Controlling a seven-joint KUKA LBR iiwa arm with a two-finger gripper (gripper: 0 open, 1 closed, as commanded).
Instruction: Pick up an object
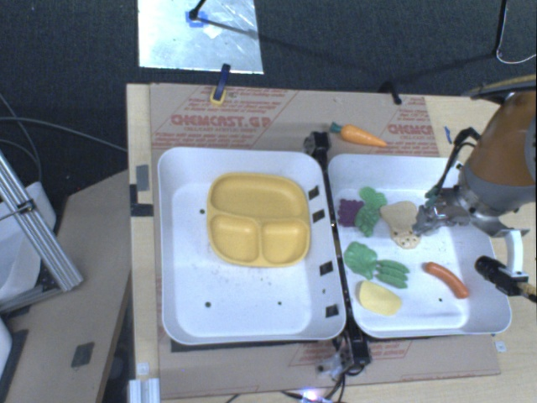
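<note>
Hand [422, 222] right above tan cracker [401, 222] in right bin [487, 309]

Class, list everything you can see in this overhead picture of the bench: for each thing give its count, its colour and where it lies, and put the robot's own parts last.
bins: 2, white, side by side on the bench
divided tray: 1, yellow, left bin
carrot: 1, orange, on the board behind the right bin
grapes: 1, purple, right bin
green vegetables: 2, green, right bin
cracker: 1, tan, right bin, at the gripper
sausage: 1, orange-red, right bin
yellow piece: 1, right bin, front
gripper: 1, grey, over the cracker
</note>
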